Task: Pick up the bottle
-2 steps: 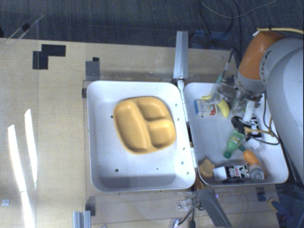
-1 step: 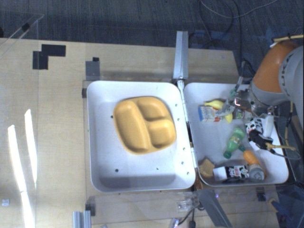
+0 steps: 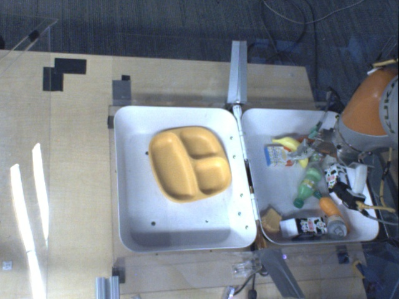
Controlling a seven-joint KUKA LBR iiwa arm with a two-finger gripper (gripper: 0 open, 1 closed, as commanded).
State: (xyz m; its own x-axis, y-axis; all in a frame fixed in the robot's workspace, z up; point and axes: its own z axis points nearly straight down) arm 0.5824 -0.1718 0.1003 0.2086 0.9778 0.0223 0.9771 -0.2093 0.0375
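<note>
The green bottle (image 3: 308, 185) lies tilted in the right bin (image 3: 274, 129), packed close among a banana (image 3: 287, 142), a small carton (image 3: 277, 155) and an orange bottle (image 3: 330, 205). A wrong thing could be grabbed, or the bottle could be pushed away. The hand (image 3: 324, 143) is hung over the bin's far right side, near the bottle. Whether it is open or closed cannot be told.

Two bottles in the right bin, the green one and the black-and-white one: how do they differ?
The green bottle is translucent green and slimmer; the black-and-white bottle is wider, with a dark printed label. The green bottle sits mid-bin, slanting toward the near edge; the black-and-white bottle lies along the near wall of the right bin. Both lie on their sides.
</note>
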